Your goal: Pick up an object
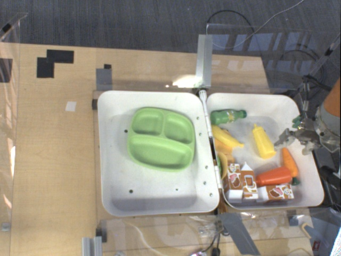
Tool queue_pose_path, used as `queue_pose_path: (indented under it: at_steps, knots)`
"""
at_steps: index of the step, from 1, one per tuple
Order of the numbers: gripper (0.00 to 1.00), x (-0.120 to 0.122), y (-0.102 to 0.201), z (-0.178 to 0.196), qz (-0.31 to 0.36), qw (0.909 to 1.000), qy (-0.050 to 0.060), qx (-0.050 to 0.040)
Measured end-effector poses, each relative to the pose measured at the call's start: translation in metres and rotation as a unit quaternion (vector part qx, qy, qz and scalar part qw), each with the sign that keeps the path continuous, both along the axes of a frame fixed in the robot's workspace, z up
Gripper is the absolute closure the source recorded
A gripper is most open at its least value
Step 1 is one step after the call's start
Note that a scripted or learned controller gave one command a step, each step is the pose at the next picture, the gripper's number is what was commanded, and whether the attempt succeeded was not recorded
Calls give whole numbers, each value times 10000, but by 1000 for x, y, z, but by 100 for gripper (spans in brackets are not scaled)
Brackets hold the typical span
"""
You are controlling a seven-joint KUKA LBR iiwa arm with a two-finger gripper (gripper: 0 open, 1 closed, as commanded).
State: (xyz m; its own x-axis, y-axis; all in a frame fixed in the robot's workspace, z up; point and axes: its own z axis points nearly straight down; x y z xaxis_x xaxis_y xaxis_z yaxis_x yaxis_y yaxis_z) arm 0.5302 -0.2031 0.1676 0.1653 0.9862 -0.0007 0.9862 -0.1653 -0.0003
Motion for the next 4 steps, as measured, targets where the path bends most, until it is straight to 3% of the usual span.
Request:
queue_pose_path:
  at_steps: [1,2,3,4]
  knots:
    - [0,41,14,-79,-340,9994,-57,-4]
    - [0,99,9,-81,-1133,9935,75,51]
    - [100,98,9,-74,-1072,9942,123,40]
    - [100,104,64,28,-591,9982,-16,-1]
